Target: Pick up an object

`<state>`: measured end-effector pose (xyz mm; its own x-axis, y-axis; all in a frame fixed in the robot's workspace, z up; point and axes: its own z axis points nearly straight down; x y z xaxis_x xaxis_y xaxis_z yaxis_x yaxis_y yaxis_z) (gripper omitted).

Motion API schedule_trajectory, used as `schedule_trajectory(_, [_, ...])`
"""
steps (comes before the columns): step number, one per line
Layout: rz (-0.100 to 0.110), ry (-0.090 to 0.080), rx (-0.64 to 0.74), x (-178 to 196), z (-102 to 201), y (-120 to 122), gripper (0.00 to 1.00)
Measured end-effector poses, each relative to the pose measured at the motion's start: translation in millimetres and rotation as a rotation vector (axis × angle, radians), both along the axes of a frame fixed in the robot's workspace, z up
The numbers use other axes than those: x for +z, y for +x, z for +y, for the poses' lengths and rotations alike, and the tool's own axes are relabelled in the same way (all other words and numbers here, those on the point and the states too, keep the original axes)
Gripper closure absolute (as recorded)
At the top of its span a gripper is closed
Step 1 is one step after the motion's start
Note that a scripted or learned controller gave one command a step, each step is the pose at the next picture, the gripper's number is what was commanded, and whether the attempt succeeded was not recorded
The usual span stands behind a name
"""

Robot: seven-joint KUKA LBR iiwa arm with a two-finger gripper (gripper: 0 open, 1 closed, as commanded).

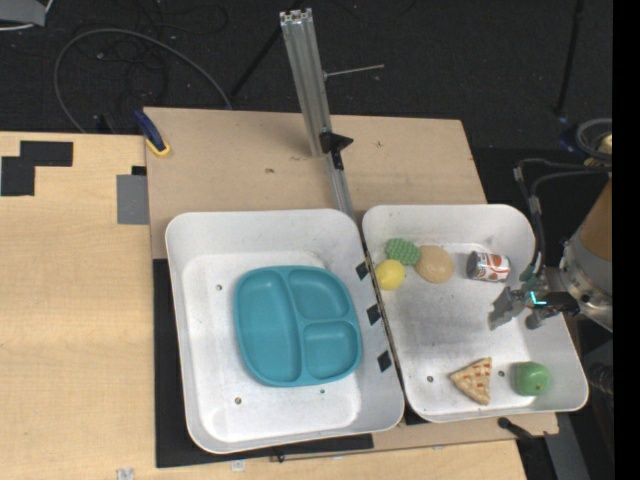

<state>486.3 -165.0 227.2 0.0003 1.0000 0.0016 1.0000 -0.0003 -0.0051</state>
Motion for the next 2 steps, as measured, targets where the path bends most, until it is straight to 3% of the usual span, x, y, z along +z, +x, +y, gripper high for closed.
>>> schedule_trajectory(1, [-0.001,0.0,0.0,0.6,0.0,0.3,0.0])
schedule_trajectory(2, [0.003,0.001,0.0,-44.5,3.1,-5.7,0.0])
